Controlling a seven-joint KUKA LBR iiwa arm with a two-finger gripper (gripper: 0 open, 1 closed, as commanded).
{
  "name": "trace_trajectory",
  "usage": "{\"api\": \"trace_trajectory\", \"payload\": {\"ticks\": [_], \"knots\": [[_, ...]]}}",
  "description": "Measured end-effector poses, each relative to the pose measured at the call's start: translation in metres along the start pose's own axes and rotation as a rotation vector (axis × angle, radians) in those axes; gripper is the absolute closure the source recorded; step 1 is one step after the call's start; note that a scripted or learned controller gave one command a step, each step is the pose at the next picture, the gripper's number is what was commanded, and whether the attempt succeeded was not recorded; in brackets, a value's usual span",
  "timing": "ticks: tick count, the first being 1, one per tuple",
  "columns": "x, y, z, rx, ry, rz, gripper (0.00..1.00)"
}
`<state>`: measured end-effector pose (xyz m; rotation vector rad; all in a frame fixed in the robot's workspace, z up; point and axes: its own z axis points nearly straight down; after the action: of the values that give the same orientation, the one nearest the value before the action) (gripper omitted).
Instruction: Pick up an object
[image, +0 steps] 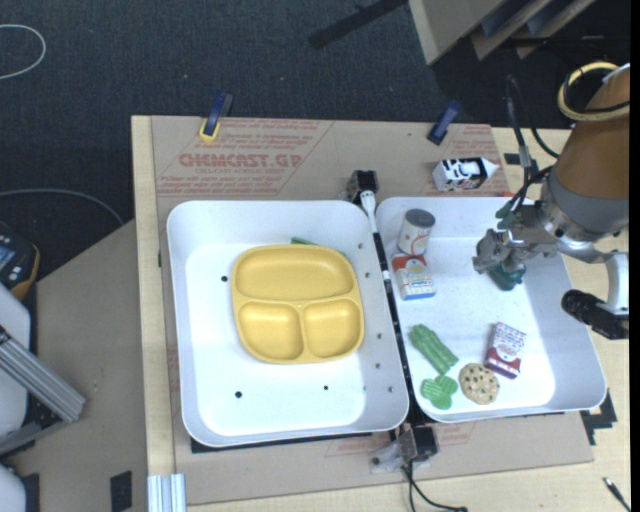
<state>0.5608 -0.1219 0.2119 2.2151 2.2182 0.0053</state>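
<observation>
Arm (590, 170): You see it come in from the right, over the right bin (570, 395).
Pincer (505, 262): It sits low in the upper part of the right bin. You cannot tell if it is apart or together; the picture is too small and blurry there.
Teal thing (510, 277): A small dark green-blue bit shows right at the tip of the pincer. You cannot tell if it is gripped or just lying under it.
Can (415, 231): It stands upright at the top left of the right bin, to the left of the pincer and apart from it.
Small box (413, 278): It is white and red and lies just below the can.
Red packet (506, 348): It lies below the pincer, well apart from it.
Cookie (479, 382): It lies near the front edge, just beside the red packet.
Green toys (434, 362): One long, one round, they lie left of the cookie.
Left bin (190, 300): It holds a yellow tray (297, 301) with three parts.
</observation>
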Motion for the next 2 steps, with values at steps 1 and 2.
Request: {"api": "trace_trajectory", "payload": {"ticks": [1,2], "knots": [[0.000,0.001,-0.014,0.002,0.001,0.000,1.00],[0.051,-0.029,-0.009,0.012,0.005,-0.003,1.00]]}}
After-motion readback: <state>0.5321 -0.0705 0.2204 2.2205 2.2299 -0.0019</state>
